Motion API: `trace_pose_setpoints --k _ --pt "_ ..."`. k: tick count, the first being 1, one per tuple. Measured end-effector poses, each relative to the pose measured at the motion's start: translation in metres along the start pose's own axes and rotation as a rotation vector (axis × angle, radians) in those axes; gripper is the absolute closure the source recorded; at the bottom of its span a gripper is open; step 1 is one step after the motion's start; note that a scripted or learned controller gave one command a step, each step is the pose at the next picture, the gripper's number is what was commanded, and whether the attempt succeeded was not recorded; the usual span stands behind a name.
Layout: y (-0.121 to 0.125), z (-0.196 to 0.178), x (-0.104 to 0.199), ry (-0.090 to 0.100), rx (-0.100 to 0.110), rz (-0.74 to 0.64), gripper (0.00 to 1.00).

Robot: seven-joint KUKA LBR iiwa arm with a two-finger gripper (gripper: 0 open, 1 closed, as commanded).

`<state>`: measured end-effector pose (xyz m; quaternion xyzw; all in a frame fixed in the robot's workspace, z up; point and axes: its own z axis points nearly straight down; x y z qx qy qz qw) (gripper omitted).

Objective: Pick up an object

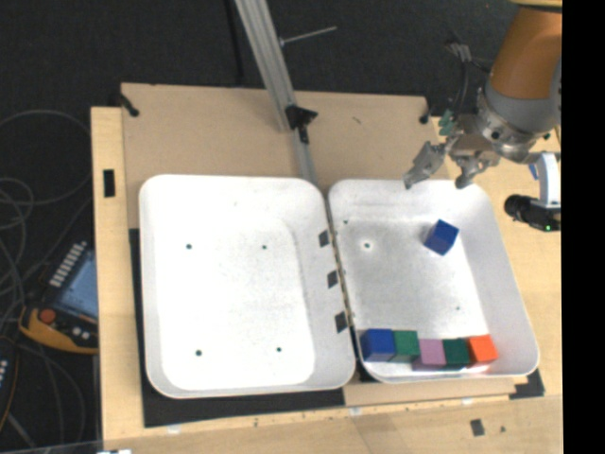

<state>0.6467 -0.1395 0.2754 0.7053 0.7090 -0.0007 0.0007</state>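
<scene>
A blue cube (440, 236) lies alone in the upper middle of the right bin (397, 282). Along that bin's front wall sit several blocks in a row: blue (378, 342), green (406, 343), lilac (431, 351), dark green (458, 351) and orange (483, 348). My gripper (442, 168) hangs open above the right bin's far edge, its two fingers spread apart with nothing between them. It is up and slightly right of the blue cube, clear of it.
The left bin (236, 282) lies beside the right one. A slanted metal pole (274, 74) rises from behind the bins' seam. A handheld controller (61, 301) and cables lie at the left, off the bench.
</scene>
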Motion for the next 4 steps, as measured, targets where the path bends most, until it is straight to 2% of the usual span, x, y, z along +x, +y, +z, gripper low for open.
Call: trace_pose_setpoints --k 1,2,3,4 --pt "-0.005 0.146 -0.061 -0.007 -0.022 0.001 0.00" --pt "-0.005 0.137 -0.063 -0.009 -0.023 0.004 1.00" --pt "-0.006 0.138 -0.063 -0.008 -0.021 0.005 0.00" --pt "0.020 0.071 -0.060 -0.002 -0.010 0.002 0.00"
